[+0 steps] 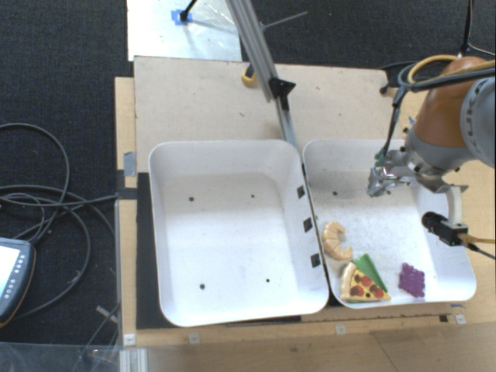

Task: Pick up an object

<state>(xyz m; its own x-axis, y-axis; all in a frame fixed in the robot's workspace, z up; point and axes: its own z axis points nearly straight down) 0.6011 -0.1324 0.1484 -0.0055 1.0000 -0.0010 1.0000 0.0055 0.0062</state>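
Note:
Several small objects lie in the near part of the right bin [353, 147]: a tan croissant [336, 240], a pizza slice [363, 284] with a green piece [371, 268] against its far edge, and a purple grape bunch [412, 280]. My gripper [379, 183] hangs over the far part of that bin, above bare floor, well behind the croissant and apart from every object. Nothing shows in it. The grey arm with its orange band [442, 115] comes in from the right.
The left bin [225, 149] stands beside the right one, sharing a dividing wall [306, 215]. A slanted metal pole [256, 37] crosses the back of the bench. Cables [46, 200] and a pendant lie on the floor at left.

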